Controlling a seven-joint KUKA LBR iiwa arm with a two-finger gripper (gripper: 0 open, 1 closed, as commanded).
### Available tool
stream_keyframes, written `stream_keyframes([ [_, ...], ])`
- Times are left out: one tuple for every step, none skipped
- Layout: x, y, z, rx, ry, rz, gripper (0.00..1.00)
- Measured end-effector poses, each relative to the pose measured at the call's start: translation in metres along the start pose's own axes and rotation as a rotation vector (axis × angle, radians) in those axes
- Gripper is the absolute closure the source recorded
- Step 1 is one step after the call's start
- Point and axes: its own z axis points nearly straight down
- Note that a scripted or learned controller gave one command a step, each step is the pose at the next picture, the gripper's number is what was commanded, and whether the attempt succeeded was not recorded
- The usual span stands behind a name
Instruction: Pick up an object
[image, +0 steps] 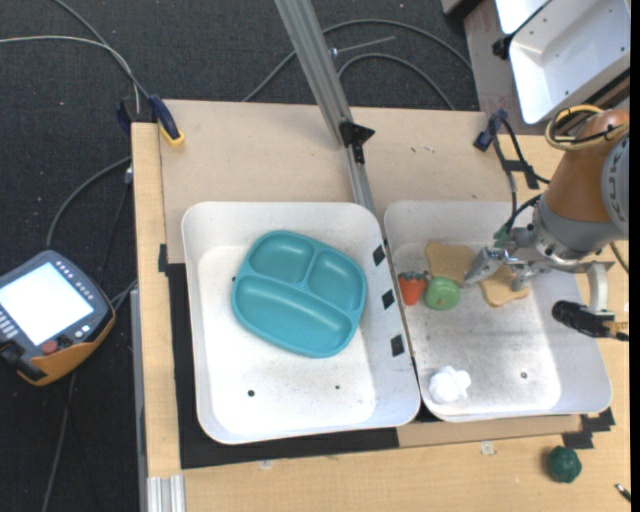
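Note:
In the right bin (500, 395), a small green round object (442, 293) lies beside a red-orange piece (411, 288) near the left wall. A tan flat piece (448, 261) lies just behind them, and another tan piece (500, 292) is to their right. A white crumpled object (450, 384) rests near the bin's front left corner. My gripper (503, 264) hangs low over the back of this bin, directly above the right tan piece and just right of the green object.
A teal divided plate (299, 292) lies in the left bin (290, 405). A slanted metal pole (330, 90) comes down between the bins at the back. A green ball (563, 463) sits on the bench in front of the right bin.

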Motion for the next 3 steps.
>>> stream_keyframes([
  [-0.001, 0.006, 0.0, -0.014, -0.005, 0.0, 0.0],
  [-0.001, 0.007, -0.013, -0.021, -0.006, -0.001, 1.0],
  [0.003, 0.013, -0.077, -0.008, -0.003, 0.001, 1.0],
])
